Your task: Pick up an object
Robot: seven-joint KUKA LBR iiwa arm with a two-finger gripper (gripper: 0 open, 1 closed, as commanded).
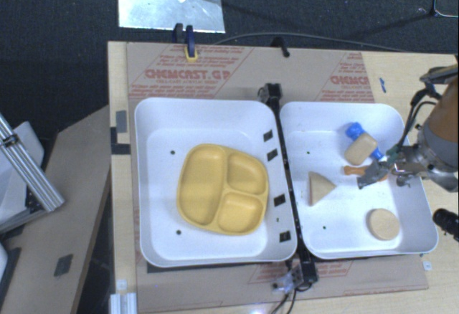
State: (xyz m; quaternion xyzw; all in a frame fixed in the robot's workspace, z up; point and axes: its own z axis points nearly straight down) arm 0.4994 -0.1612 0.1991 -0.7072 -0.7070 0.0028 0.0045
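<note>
Your gripper (376, 175) sits low over the right bin (323, 244), near its right wall, arm coming in from the right. Fingers are dark and blurred together, so you can't tell if they're spread or closed, and nothing visibly sits between them.

Nearest candidates: the tan bottle with blue cap (358, 145) lies just up and left of the tool, long axis running diagonally, cap end pointing up-left, tan end close to the fingers. A small orange piece (351, 170) sits just left of the gripper, nearly touching. The tan wedge (320, 187) lies further left, mid-bin, apart from the tool. The round tan disc (384, 224) lies below the gripper, near the front-right corner.

The bottle or orange piece looks like your likeliest pick: a short shift left/up-left. The yellow divided plate (222, 189) in the left bin (154, 162) is well apart, across the divider.
</note>
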